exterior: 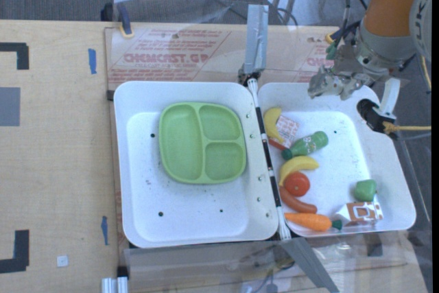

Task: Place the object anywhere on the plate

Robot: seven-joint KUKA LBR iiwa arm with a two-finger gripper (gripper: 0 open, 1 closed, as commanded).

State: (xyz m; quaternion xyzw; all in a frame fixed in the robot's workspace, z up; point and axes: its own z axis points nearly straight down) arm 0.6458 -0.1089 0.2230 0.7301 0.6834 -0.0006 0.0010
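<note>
While the gripper (334, 86) hangs over the far rim of the right bin (394, 168), nothing shows between its fingers; apart or together, I cannot tell. Camera view: green plate (203, 142) sits in the left bin (137, 168), three compartments bare. Candidate objects lie in the right bin: bananas (299, 165), green bottle (309, 143), tomato (297, 184), carrot (310, 221), green pepper (365, 189). Judgement: pick not yet made. The pepper stands apart from the rest, so it looks the cleanest target; descend vertically, centred, avoiding the cluster near the divider.
</note>
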